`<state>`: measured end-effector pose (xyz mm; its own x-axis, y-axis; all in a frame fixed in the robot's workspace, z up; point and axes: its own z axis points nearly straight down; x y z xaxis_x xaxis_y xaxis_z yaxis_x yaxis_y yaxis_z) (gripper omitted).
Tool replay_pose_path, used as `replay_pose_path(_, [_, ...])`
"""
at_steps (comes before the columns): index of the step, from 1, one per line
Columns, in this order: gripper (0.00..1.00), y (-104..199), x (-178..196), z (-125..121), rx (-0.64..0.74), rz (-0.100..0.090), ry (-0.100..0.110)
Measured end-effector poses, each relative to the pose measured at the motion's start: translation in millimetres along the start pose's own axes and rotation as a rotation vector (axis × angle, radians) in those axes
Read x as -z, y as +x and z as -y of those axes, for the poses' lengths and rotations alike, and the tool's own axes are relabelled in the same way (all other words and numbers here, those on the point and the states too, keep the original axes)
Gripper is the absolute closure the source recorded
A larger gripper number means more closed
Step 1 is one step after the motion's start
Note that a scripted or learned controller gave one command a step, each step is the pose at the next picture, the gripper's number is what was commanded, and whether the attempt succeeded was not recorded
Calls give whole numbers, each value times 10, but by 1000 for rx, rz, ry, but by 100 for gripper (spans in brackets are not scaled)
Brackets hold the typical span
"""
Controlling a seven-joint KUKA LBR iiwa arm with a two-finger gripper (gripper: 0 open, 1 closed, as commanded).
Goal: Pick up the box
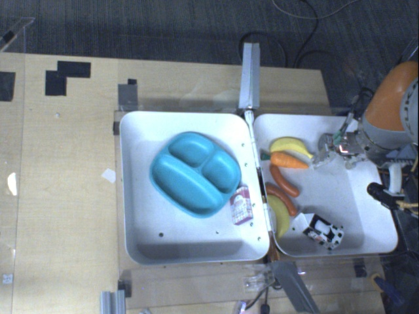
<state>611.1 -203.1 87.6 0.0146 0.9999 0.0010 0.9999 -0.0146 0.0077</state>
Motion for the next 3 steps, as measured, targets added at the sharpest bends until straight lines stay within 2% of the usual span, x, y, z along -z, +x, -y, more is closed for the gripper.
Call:
replay_pose_path(1, [0, 48, 28, -601, -25, -3, 7])
replay_pose_path(2, [100, 69, 153, -632, -16, 0, -2])
replay_pose_path(3, [100, 659, 1106, -469, -173, 1, 4])
